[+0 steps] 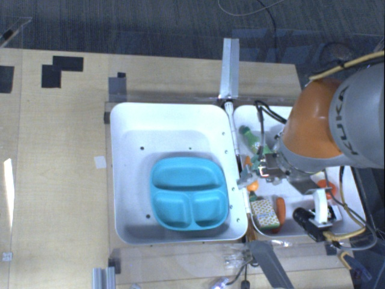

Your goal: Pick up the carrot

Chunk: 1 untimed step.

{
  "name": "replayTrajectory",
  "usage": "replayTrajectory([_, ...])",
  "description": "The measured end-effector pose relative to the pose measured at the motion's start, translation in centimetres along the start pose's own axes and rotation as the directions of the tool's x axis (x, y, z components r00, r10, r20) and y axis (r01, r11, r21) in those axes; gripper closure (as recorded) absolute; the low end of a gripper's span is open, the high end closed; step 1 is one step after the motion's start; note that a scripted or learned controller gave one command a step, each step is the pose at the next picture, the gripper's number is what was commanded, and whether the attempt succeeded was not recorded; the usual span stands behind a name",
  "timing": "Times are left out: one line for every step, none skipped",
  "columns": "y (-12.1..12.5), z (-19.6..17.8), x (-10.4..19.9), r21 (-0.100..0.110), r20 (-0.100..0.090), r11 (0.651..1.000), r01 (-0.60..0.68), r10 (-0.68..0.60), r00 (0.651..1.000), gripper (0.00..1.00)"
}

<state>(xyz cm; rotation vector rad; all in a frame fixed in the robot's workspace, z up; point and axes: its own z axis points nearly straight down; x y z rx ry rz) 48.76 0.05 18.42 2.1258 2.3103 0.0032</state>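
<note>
One grey-and-orange arm (325, 125) I see bent low over the right white bin (283, 236); gripper (260, 168) state I cannot tell. Small orange carrot (280, 208) lies near that bin's front edge, beside a patterned block (264, 214).

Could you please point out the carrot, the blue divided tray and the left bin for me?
carrot (280, 206): camera view, middle of its orange body.
blue divided tray (189, 174): camera view, floor of its large upper compartment.
left bin (135, 125): camera view, bare white floor near its upper left corner.

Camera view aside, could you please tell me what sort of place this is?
Probably a robotics lab: a grey and orange arm reaches over two white bins on a wooden bench, with cables lying across the carpet.
</note>
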Motion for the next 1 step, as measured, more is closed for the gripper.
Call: replayTrajectory([0.22,-1.11,0.05,-0.006,0.000,1.000,0.004,-0.004,1.000,1.00])
